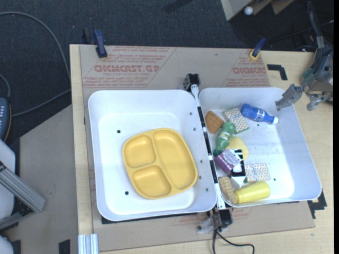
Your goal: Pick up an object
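Observation:
The right bin (296,152) holds a pile of small objects along its left side. A blue bottle (258,114) lies at the back, with a green bottle (225,134) and a brown bread-like piece (214,121) to its left. A purple box (228,161), a checkered packet (257,171) and a yellow cylinder (252,192) lie nearer the front. My gripper (298,101) hangs over the bin's back right corner, to the right of the blue bottle. It is open, with nothing between its fingers.
The left bin (106,120) holds a yellow divided plate (159,163). A black divider clamp (192,81) sits between the bins at the back. Blue clamps (99,42) hold the cardboard base to the bench. Bare white floor shows in the right half of the right bin.

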You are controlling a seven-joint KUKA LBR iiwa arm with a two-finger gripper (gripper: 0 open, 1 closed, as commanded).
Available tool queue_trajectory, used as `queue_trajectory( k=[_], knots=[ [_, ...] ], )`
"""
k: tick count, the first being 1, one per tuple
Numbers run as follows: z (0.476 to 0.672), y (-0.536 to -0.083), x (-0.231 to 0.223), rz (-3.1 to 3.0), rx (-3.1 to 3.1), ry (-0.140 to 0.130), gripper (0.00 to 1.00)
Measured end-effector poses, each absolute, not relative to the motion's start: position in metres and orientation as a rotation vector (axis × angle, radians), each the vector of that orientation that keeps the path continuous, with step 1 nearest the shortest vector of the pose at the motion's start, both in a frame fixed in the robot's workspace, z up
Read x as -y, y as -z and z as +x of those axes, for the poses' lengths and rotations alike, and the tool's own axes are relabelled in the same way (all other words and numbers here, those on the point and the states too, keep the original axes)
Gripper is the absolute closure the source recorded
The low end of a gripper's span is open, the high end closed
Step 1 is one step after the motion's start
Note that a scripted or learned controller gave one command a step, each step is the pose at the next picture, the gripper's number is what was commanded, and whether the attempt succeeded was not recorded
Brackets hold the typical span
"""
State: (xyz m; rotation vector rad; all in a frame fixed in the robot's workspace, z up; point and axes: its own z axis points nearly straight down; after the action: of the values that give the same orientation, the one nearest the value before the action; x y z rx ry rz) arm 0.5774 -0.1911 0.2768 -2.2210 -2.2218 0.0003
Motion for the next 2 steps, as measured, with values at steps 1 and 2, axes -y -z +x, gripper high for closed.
queue_trajectory(
  k=[1, 2],
  knots=[
    [0.606, -0.111, 0.137, -2.230, 2.228, 0.008, 0.00],
    [0.660, -0.089, 0.101, -2.221, 2.190, -0.042, 0.00]
  ],
)
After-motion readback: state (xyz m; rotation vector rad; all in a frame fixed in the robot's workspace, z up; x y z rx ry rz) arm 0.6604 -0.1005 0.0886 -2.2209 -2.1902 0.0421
